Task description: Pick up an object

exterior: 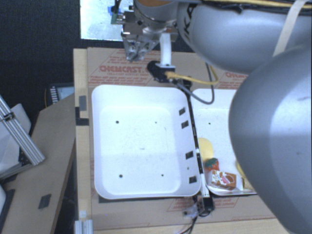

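Note:
My gripper [139, 50] hangs at the back of the bench, above the cardboard just behind the far rim of the left bin [105, 130]. I see nothing in it. The objects lie in the right bin [217, 116], at its front left corner: a pale yellow rounded piece [205, 146], a small red and orange item [212, 164], and a red and white packet [224, 180]. A yellow object [241, 171] peeks out from under the arm. All of them are far from the gripper. The big grey arm hides most of the right bin.
A black cable [192, 130] runs along the divider between the two bins, down to a connector [202, 207] at the front. Cardboard [117, 67] lies under both bins. An aluminium rail [19, 135] stands at the left, off the bench.

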Controlling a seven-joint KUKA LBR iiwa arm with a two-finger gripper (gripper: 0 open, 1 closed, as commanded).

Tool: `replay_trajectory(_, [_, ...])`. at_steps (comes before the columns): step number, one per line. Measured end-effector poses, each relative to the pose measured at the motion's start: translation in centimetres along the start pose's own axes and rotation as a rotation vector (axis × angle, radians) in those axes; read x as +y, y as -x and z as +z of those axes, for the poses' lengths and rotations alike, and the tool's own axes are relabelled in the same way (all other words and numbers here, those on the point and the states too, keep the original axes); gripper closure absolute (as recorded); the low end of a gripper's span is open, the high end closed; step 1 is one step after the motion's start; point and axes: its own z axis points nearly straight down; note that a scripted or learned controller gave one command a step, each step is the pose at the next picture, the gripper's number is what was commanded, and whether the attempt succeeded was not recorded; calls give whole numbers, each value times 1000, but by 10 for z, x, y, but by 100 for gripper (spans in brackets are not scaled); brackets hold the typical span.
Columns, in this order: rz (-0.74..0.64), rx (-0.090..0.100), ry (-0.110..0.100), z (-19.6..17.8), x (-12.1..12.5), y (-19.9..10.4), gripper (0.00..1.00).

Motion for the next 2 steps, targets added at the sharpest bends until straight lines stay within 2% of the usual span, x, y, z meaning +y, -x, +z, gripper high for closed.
replay_trajectory(1, [8,-11,-31,150,-6,4,100])
replay_trajectory(2, [5,-9,-26,282,-8,5,100])
